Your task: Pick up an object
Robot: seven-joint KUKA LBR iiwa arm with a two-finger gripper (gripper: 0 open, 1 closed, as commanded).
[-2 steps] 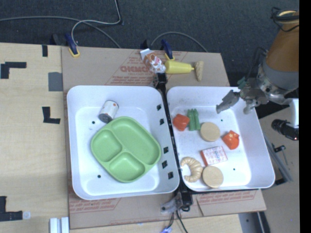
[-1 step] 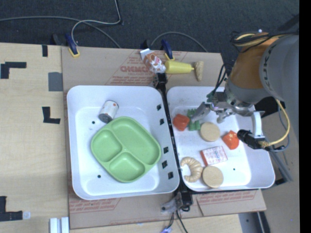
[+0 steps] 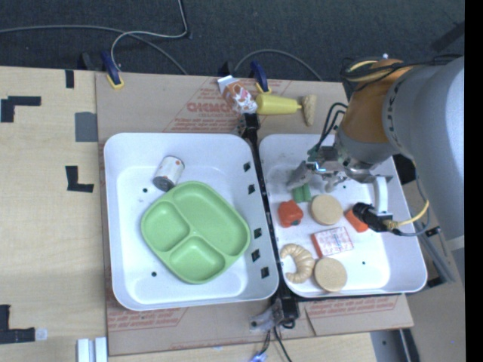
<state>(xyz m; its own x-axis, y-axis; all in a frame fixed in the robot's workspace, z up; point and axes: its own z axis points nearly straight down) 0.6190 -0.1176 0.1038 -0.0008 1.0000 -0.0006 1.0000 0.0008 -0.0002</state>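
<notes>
Camera view: looks down at a slant on both bins.
Bench (image 3: 45,202): pale wood, with a cardboard sheet (image 3: 196,111) under the bins.
Arm (image 3: 423,119): grey with an orange band, reaches in from the right, cut off by the frame edge, and covers the far right corner of the right bin (image 3: 407,277).
Left bin (image 3: 113,202): holds a green divided plate (image 3: 195,231); a small silver can (image 3: 167,173) lies on its side just beyond the plate.
Tool (image 3: 313,173): low over the far part of the right bin; I cannot tell whether it is apart or together.
Green piece (image 3: 302,193): just at the tool's near side, partly hidden by it, shape unclear.
Other things in right bin: croissant (image 3: 298,261), two round tan discs (image 3: 326,209) (image 3: 330,274), red-and-white packet (image 3: 332,241), orange-red piece (image 3: 290,213).
Beyond the bins: a yellow thing (image 3: 275,105) and a small wrapper (image 3: 238,93) on the cardboard.
</notes>
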